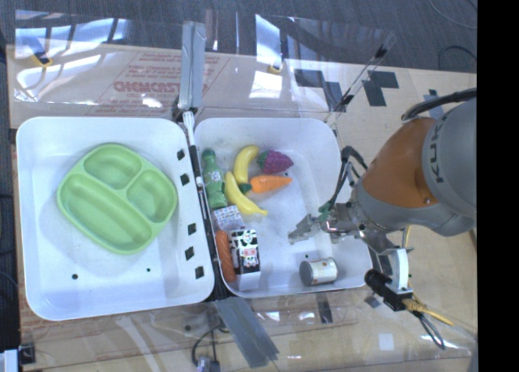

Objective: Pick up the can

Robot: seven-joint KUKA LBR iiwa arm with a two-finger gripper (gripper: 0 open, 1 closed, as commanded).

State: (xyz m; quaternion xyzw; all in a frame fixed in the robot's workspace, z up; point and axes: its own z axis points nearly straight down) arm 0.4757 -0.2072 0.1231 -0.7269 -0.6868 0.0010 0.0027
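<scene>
We log, largest first: right bin [324, 131]; arm's gripper [304, 230] poised in it, whether parted or closed we cannot tell, nothing visibly held; can [318, 271] lying on its side just below it, pickup still outstanding.
</scene>
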